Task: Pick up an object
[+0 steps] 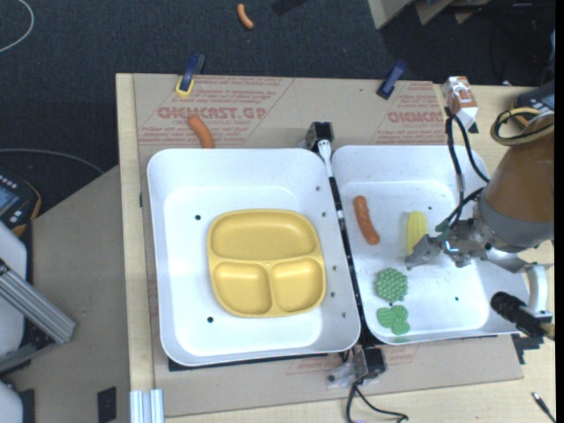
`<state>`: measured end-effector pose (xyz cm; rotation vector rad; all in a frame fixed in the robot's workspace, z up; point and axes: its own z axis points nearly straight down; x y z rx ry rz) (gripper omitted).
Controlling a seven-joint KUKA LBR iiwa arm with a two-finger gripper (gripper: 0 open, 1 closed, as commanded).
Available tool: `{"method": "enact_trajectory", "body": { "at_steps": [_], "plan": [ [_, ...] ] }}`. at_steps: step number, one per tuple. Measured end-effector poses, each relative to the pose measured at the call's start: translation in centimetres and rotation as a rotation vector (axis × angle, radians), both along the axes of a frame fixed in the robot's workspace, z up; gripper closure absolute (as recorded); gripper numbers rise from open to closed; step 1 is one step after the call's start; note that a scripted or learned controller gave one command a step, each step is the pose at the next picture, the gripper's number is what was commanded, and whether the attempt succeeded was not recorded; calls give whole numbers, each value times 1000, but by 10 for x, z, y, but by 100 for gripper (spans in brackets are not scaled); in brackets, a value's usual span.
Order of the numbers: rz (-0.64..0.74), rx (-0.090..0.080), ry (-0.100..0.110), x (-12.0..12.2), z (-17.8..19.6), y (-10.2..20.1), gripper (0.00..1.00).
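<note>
The right white bin [441,170] holds an orange sausage [366,220], a yellow corn cob [416,229], a round green broccoli piece [391,283] and a flat green leafy piece [394,318]. My gripper [423,252] reaches in from the right and hovers low over the bin, just below the corn cob and up-right of the broccoli. Nothing is visibly held in it. The orange-banded arm [524,188] covers the bin's right side.
The left white bin [176,236] holds a yellow three-compartment tray [264,263]. Another orange sausage [202,130] lies on the cardboard behind the left bin. Clamps [188,76] [390,79] sit on the back edge. A black cable [458,161] loops over the right bin.
</note>
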<state>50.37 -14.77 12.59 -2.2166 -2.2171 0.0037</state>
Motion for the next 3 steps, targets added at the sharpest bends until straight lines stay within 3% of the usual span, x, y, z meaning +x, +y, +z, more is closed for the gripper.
{"method": "enact_trajectory", "body": {
  "at_steps": [1, 2, 3],
  "plan": [
    [-1, -1, -2, -1, -44, 1, 0],
    [-2, -3, -7, 0, -31, 0, 100],
    [1, -5, -13, 9, 29, -4, 100]
  ]
}}
